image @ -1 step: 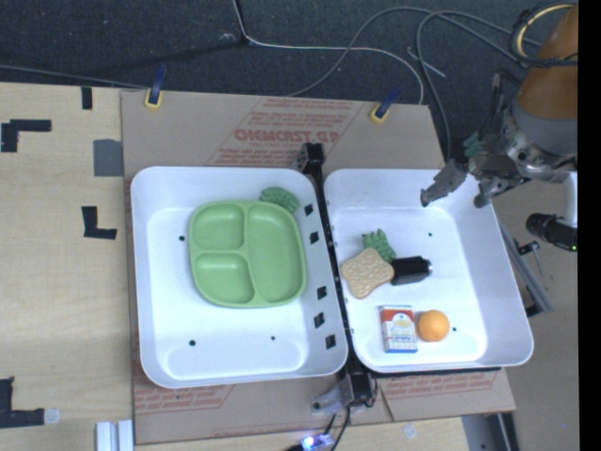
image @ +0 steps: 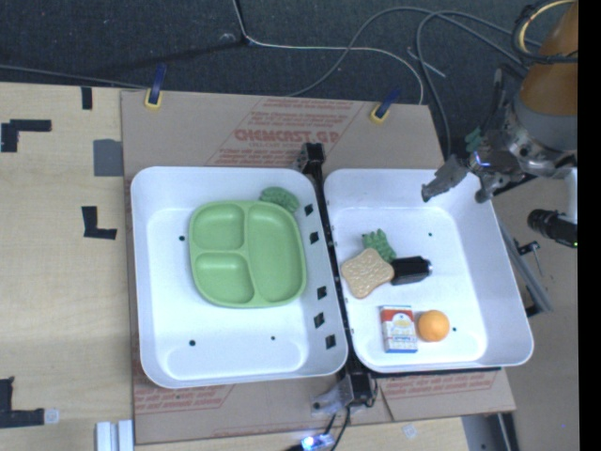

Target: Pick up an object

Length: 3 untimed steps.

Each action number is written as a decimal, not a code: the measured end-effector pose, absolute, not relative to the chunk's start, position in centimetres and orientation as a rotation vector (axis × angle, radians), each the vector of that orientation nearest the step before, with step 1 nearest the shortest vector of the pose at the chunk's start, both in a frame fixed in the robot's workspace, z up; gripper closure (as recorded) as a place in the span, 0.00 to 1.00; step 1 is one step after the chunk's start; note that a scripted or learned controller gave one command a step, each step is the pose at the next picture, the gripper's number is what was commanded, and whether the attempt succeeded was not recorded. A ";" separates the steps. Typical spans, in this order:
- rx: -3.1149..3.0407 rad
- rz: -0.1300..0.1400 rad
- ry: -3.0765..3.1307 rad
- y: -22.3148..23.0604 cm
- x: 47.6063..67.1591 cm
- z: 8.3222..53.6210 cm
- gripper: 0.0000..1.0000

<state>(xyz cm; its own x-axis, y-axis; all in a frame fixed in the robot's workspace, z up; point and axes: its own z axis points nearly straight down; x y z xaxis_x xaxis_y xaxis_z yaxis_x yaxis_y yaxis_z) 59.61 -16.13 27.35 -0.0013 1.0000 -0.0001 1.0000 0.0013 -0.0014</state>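
The right bin (image: 488, 252) holds a tan toast slice (image: 366, 272), a small green toy (image: 377, 243) behind it, a black block (image: 410, 270), a red and white carton (image: 398, 329) and an orange (image: 433, 326). My gripper (image: 456, 193) hangs over the bin's far right corner, well above and behind these objects. It is open, and nothing sits between its fingers (image: 435, 189).
The left bin (image: 155, 280) carries a green divided plate (image: 249, 254) with a small green object (image: 279, 196) at its far edge. A black divider (image: 324, 252) runs between the bins. Cables (image: 376, 50) trail across the dark floor behind the bench.
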 end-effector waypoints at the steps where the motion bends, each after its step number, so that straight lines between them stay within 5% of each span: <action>1: -2.216 0.007 -2.219 -15.3 59.5 21.1 0.00; 3: -2.217 0.007 -2.220 -14.7 58.5 12.1 0.00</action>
